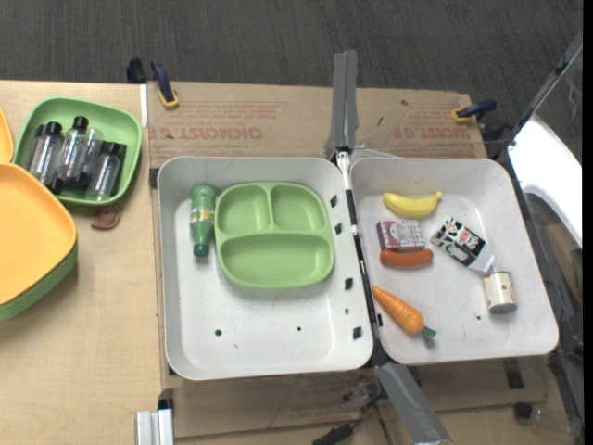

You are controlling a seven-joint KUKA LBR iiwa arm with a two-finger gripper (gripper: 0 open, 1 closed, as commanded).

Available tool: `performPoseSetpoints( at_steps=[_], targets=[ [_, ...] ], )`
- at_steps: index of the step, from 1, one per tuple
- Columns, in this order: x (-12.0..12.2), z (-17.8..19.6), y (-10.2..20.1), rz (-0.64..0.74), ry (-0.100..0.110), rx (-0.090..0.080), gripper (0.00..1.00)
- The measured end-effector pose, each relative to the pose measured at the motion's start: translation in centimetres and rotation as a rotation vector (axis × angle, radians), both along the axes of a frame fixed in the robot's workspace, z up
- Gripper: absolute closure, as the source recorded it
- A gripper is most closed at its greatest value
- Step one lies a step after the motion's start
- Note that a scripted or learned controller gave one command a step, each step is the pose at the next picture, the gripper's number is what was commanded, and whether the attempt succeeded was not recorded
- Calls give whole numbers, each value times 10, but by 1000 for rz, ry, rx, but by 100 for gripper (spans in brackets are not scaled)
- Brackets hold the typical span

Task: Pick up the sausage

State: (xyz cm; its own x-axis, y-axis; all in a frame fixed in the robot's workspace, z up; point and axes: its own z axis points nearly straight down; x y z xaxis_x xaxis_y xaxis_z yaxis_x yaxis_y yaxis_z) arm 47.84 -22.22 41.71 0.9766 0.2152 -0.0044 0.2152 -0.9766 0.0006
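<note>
The sausage (406, 258) is a short reddish-orange link lying flat in the middle of the right bin (528, 336). Its long side runs left to right. It touches the lower edge of a small purple and white carton (401, 235). A yellow banana (412, 202) lies above the carton. To the sausage's right is a black and white pouch (460, 240), apart from it. Nothing covers the sausage.
An orange carrot (400, 311) and a small can (499, 293) also lie in the right bin. The left bin (259, 341) holds a green divided plate (274, 235) and a green bottle (202, 219). A green tray of bottles (79, 151) and orange plates (28, 239) sit far left.
</note>
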Motion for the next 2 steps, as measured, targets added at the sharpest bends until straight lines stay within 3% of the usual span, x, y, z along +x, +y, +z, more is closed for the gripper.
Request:
performPoseSetpoints(
  at_steps=[1,2],
  targets=[
    [22,23,8,-12,1,1,100],
    [41,23,10,136,2,1,100]
  ],
)
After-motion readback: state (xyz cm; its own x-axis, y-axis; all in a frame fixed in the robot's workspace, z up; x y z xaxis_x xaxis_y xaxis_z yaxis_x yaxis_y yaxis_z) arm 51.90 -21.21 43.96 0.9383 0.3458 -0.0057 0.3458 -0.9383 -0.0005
